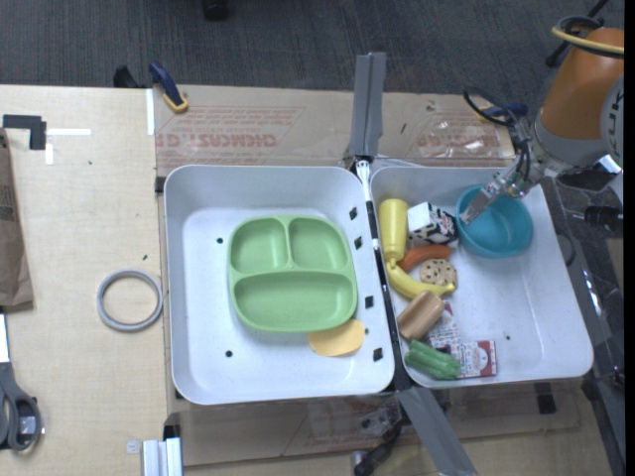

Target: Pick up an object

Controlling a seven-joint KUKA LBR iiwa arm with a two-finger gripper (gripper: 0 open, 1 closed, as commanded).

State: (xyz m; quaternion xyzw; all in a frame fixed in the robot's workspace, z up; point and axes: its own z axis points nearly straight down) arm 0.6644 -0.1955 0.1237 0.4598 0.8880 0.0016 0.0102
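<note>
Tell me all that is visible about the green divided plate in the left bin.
The green divided plate is pale green and looks like smooth plastic. It is a rounded rectangle with raised ridges that split it into three compartments: two small ones at the far side and one wide one at the near side. It lies flat, right side up, near the middle of the left bin. Nothing lies in its compartments. A flat yellow piece sits at its near right corner, touching or slightly under its rim.

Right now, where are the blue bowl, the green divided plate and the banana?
blue bowl (499,233): camera view, inner floor.
green divided plate (293,300): camera view, large compartment.
banana (415,286): camera view, mid-curve.
</note>
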